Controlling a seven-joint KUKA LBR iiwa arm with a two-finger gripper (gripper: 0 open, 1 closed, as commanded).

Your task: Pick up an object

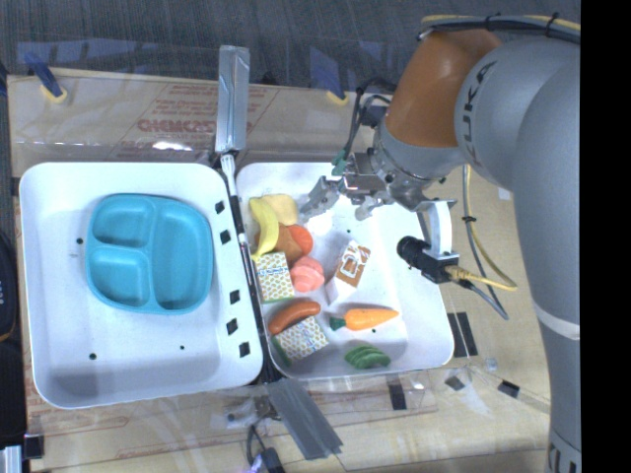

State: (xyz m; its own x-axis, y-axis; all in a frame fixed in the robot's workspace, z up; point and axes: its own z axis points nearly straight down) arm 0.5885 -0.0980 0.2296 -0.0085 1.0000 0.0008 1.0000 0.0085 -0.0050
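Right bin (426,338), white and shallow, is serving as landmark. Gripper (343,197) is hanging over its upper middle, fingers spread, pinching nothing. Toys are lying along the bin's left side: banana (266,221) at upper left, orange ball (294,239) beside it, pink piece (308,275) below, patterned block (274,276) against the left wall, sausage (294,313) and second block (302,339) lower down. Carrot (365,317) and green piece (368,358) are sitting near the bottom; a small carton (352,263) is lying at centre. Judged step: approaching, nothing yet grasped. Next move is calling for descending onto one item, likely the carton or banana, then closing.
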